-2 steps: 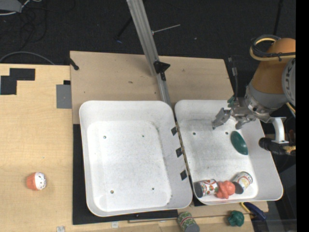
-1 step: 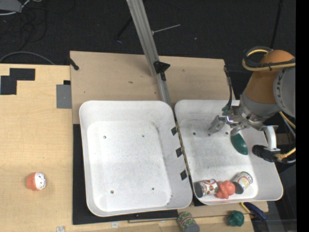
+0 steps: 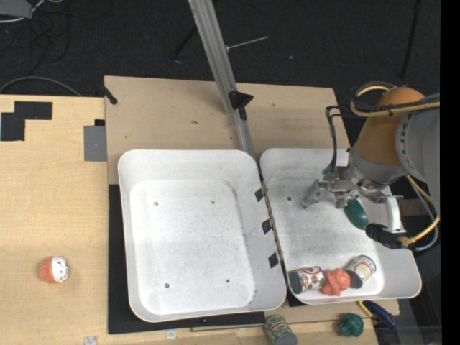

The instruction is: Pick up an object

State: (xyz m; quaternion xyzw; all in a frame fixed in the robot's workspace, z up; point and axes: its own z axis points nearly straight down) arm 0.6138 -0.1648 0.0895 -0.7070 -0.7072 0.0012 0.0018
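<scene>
My gripper [image 3: 325,199] hangs over the upper part of the right bin [image 3: 302,167], open, its two metal fingers [image 3: 310,195] splayed with nothing between them. A dark green object [image 3: 355,213] lies just to the right of the gripper, beside one finger, partly under the wrist. Along the bin's front wall lie a red-and-white can [image 3: 307,279], an orange-red toy [image 3: 334,282] and a second small can [image 3: 361,270], close together.
The left bin [image 3: 187,232] sits beside the right one, with black clips [image 3: 267,226] on the shared rim. A metal rail [image 3: 219,60] slants in from behind. Below the bins lie a can [image 3: 277,328] and a green toy [image 3: 351,324]. A red-white ball [image 3: 54,269] rests far left.
</scene>
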